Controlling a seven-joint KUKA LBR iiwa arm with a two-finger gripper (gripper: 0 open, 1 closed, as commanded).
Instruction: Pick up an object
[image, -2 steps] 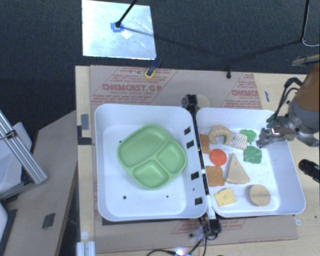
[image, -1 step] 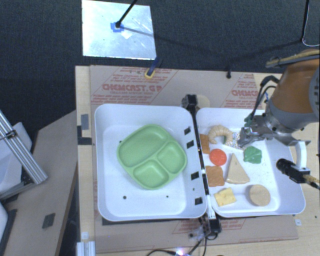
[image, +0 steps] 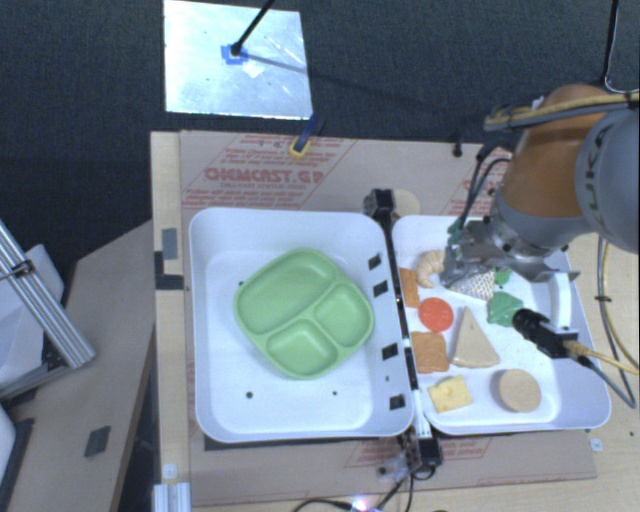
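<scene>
The right bin holds several toy foods. Among them are a tan croissant, an orange strip, a red disc, an orange cracker, a yellow cheese block, a pale wedge, a tan round piece, a green leafy piece and a speckled grey piece. My gripper is low over the back of this bin. It hangs right of the croissant and directly above the speckled piece, whose far side it covers.
The left bin carries a green three-compartment plate. A black divider with clips runs between the bins. The grey and orange arm reaches in from the right, and a black cable fitting overhangs the right bin.
</scene>
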